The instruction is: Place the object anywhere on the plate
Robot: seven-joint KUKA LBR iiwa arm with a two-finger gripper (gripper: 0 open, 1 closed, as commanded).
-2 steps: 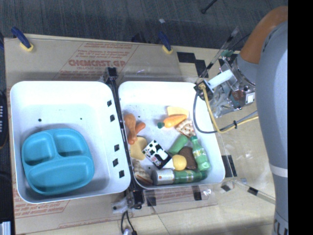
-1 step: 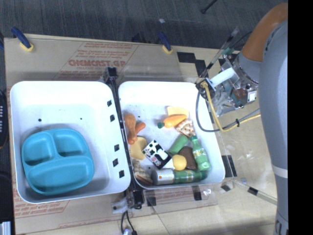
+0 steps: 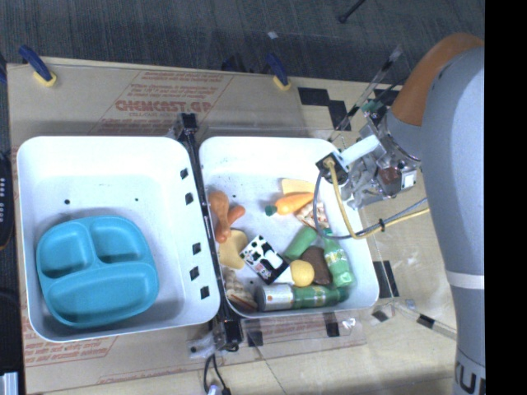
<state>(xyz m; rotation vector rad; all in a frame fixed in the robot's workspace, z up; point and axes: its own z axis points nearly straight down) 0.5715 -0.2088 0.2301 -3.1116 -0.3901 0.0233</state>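
A blue plate (image 3: 97, 267) with three compartments lies in the left bin (image 3: 99, 167), toward its front left. The right bin (image 3: 255, 159) holds a heap of toy foods: an orange carrot (image 3: 292, 205), a yellow wedge (image 3: 296, 187), a black-and-white cow-print carton (image 3: 265, 258), a lemon (image 3: 302, 274) and green bottles (image 3: 335, 263). My gripper (image 3: 352, 186) hangs over the right bin's right rim, just right of the carrot and wedge. I see nothing held in it.
An orange pastry-like piece (image 3: 221, 211) lies by the divider between the bins. A silver can (image 3: 275, 296) and a lying green bottle (image 3: 319, 295) rest along the right bin's front wall. A yellow cable (image 3: 387, 219) loops off the wrist.
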